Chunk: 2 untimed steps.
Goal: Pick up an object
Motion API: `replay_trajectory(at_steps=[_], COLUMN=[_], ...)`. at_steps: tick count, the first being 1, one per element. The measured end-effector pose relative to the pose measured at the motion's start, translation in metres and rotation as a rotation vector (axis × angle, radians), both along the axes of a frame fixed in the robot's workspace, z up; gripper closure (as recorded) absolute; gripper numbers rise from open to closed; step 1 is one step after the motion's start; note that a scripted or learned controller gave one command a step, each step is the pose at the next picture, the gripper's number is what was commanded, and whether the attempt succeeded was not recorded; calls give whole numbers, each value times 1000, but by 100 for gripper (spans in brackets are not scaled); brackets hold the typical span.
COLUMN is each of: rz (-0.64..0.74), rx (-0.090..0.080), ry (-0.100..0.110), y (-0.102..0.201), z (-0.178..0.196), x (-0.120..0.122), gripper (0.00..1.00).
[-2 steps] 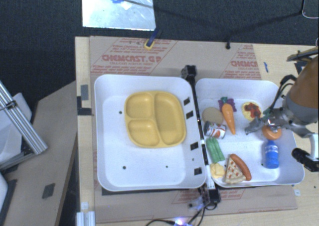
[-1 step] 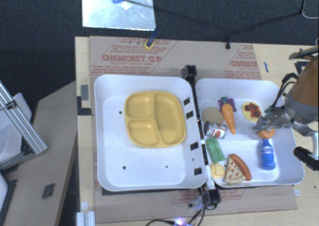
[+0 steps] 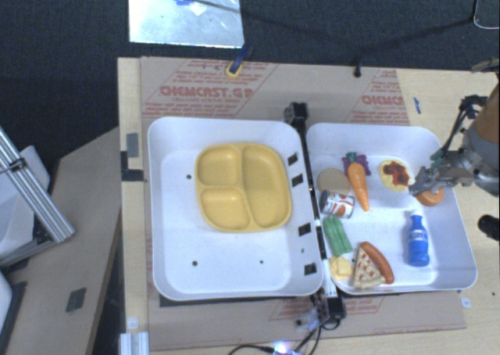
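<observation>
On my far left the left bin [image 3: 168,189] holds a yellow divided plate [image 3: 241,187], lying flat near its middle with three compartments; the right bin [image 3: 437,142] sits just beside it, the two touching along a black clipped seam; in that right bin, along its left side, lie a small can [image 3: 337,204] with a red and white label, a tan rounded piece [image 3: 333,180] just above it, and a green vegetable [image 3: 337,234] below it; a carrot [image 3: 358,179] with purple-green top lies tilted beside the can; near the front wall are a pizza slice [image 3: 362,269] and a sausage [image 3: 376,261], touching each other; further right a small round dish of red food [image 3: 394,173] sits near the back; a blue bottle [image 3: 417,239] lies toward the front right, well apart from the dish; my gripper [image 3: 431,180] is low over the bin's right side, right against an orange round object [image 3: 430,196] that peeks out beneath it; whether my fingers are spread or closed, or grasping that orange thing, I cannot tell from here
</observation>
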State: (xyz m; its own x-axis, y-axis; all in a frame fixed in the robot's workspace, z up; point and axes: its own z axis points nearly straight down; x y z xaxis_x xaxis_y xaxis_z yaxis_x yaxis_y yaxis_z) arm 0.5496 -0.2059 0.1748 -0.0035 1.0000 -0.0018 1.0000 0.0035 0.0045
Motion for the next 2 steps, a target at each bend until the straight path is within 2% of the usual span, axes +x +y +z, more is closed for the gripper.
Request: replay_trajectory(at_steps=[1,2], rz=[1,5], rx=[-1,2], ry=[-2,1], y=[0,53], z=[53,43], x=[1,24], gripper=[100,100])
